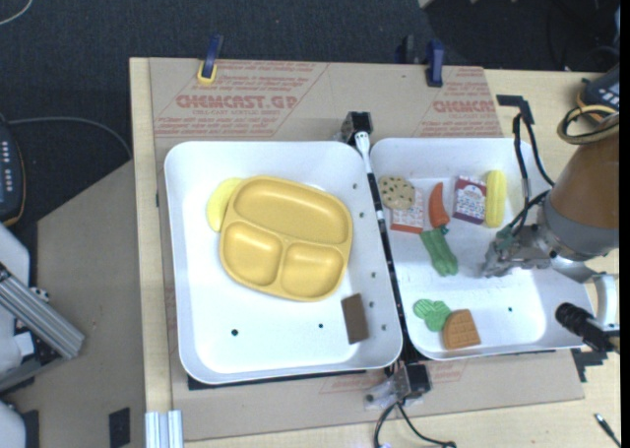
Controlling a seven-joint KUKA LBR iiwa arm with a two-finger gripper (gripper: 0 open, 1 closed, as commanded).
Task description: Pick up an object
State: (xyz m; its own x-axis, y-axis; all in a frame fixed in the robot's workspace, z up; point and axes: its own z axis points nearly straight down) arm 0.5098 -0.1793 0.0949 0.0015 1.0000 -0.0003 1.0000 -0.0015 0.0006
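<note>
1. Claw [500, 261] sits low over the right bin [522, 323], near that bin's right wall, on the end of the grey arm [589, 210] with its orange band. Whether the claw is spread or pressed together cannot be told from this view. No object is seen pinched in it.
2. Nearest objects lie to the claw's left: a green cucumber-like piece [440, 251], tilted, and just above it an orange carrot-like piece [438, 204], the two about touching end to end.
3. Above the claw, toward the bin's far side: a small red-and-white packet [471, 200] with a yellow corn-like piece [495, 196] just beside it on the right.
4. Further left, against the bin's left wall: a speckled cookie-like piece [397, 191] lying on a pale card.
5. Near the bin's front edge: a green leafy piece [429, 312] touching a tan toast-like piece [460, 329].
6. Left bin [197, 269] holds a yellow divided plate [285, 237], a yellow piece [220, 203] partly under its left rim, and a brown block [354, 318] near the front right corner.
7. Both bins rest on a tabletop [246, 96] of brown printed board.
</note>
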